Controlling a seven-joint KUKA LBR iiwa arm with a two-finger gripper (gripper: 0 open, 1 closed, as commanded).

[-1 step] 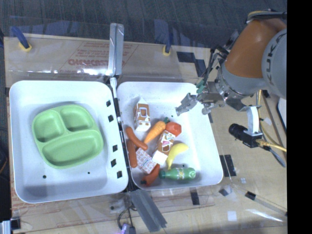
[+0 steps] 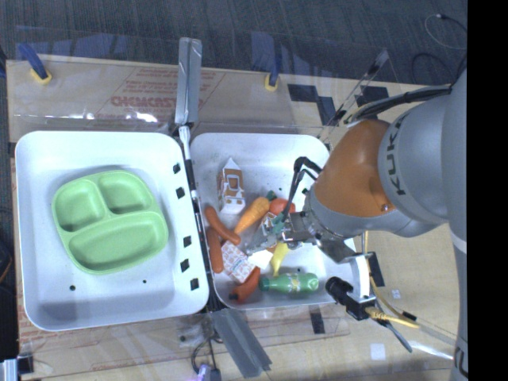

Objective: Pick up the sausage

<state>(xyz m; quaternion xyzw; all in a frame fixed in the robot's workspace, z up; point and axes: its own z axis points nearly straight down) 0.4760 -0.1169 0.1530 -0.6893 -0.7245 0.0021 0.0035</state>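
A reddish-brown sausage (image 2: pixel 221 225) lies slanted at the left side of the right bin (image 2: pixel 262 143). Two similar reddish pieces lie close by, one (image 2: pixel 216 255) just below it and one (image 2: pixel 247 286) near the bin's front wall. My gripper (image 2: pixel 273 230) hangs low over the middle of this bin, to the right of the sausage. It sits just below an orange carrot (image 2: pixel 253 213) and a small red item (image 2: pixel 279 206). The wrist and the clutter around the tool hide what lies between its tips.
The right bin also holds a white carton (image 2: pixel 230 186), a red-and-white wrapped packet (image 2: pixel 236 262), a yellow piece (image 2: pixel 279 255) and a green bottle (image 2: pixel 290 283) lying along the front wall. The left bin (image 2: pixel 40 292) holds a green divided plate (image 2: pixel 109 219).
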